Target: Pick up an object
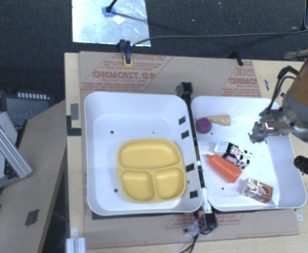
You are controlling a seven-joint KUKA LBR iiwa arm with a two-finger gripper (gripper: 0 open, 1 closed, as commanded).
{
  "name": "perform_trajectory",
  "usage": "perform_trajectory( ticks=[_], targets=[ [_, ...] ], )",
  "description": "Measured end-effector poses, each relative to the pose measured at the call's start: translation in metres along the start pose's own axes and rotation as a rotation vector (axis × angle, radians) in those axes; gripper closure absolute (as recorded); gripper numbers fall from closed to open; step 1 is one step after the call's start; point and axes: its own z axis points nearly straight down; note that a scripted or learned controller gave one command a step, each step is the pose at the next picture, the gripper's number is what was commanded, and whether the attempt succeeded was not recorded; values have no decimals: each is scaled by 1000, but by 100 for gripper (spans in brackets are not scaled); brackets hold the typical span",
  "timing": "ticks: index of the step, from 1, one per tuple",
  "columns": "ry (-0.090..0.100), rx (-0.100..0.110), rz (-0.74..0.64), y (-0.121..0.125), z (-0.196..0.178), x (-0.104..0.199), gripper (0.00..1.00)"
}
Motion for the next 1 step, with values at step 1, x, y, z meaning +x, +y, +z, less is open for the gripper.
perform_trajectory(
  ticks=[1],
  targets=[
    [0,1,0,21,10,47,100]
  ],
)
